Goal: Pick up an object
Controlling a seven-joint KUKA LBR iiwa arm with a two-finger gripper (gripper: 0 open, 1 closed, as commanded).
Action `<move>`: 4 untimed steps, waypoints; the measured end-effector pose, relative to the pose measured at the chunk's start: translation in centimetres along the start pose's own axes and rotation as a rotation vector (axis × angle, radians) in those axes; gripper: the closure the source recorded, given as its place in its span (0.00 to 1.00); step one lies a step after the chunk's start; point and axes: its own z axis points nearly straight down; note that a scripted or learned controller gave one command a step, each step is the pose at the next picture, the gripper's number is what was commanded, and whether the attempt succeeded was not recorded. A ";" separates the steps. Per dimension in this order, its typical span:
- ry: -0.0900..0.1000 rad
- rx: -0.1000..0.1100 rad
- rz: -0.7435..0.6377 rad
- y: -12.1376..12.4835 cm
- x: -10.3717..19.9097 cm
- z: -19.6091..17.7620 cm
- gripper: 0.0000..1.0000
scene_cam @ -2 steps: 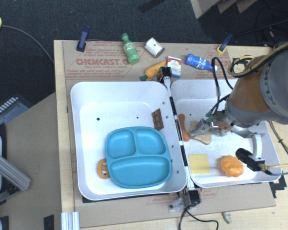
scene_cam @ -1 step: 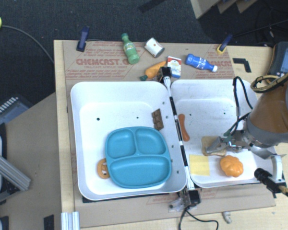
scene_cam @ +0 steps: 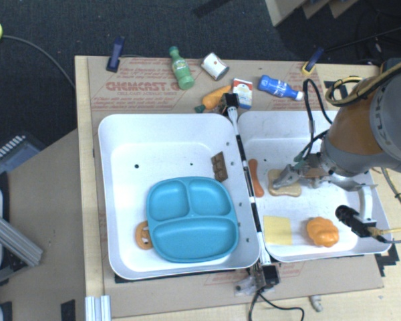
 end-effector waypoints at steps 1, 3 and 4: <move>0.000 0.004 0.002 -5.1 -1.3 0.0 0.00; -0.001 -0.002 -0.001 -0.6 2.9 -1.0 1.00; 0.001 0.006 -0.002 4.8 10.1 -9.8 1.00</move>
